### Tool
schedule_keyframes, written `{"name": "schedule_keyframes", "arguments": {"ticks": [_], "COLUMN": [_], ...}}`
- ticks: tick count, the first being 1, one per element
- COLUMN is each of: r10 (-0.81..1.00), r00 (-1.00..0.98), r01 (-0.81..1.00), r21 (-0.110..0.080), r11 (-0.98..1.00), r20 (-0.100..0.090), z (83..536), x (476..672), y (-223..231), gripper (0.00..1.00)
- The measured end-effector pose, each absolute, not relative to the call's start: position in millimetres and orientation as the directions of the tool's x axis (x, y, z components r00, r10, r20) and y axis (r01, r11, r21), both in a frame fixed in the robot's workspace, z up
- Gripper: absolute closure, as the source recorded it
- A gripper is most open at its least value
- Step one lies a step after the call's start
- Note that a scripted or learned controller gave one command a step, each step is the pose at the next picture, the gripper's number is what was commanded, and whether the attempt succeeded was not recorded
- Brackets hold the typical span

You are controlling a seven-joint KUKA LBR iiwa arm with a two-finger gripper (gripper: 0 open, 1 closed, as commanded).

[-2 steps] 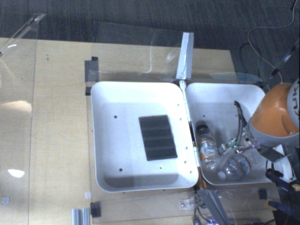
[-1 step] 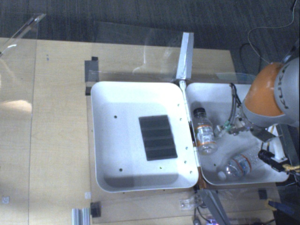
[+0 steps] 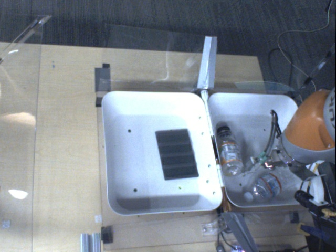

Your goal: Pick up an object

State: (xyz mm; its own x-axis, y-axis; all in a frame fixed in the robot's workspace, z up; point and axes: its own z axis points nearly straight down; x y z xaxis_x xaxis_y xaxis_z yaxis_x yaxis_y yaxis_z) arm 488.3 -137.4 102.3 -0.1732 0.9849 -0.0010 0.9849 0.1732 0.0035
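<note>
Lowest in view, the end effector (image 3: pixel 265 164) hangs inside the right bin (image 3: pixel 247 106), near its front right corner, beside two clear bottles (image 3: pixel 229 154) likely targeted for pickup; its grip state cannot be told. Beyond, the left bin (image 3: pixel 121 140) holds a dark ridged block (image 3: pixel 176 154) at center.

floor: dark grey carpet (image 3: pixel 131 4) | bench: pale wood (image 3: pixel 52 140) | light: even

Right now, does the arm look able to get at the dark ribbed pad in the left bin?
Probably yes. The dark pad lies flat alone in the left bin, nothing covering it; the arm hangs over the right bin.
</note>
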Motion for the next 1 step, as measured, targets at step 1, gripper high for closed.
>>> {"name": "schedule_keyframes", "arguments": {"ticks": [1], "r10": [0.987], "r00": [-0.156], "r01": [0.987], "r21": [0.018], "r11": [0.157], "r20": [-0.033], "z": [92.5], "x": [546.0], "y": [-124.2], "gripper": [0.0]}}
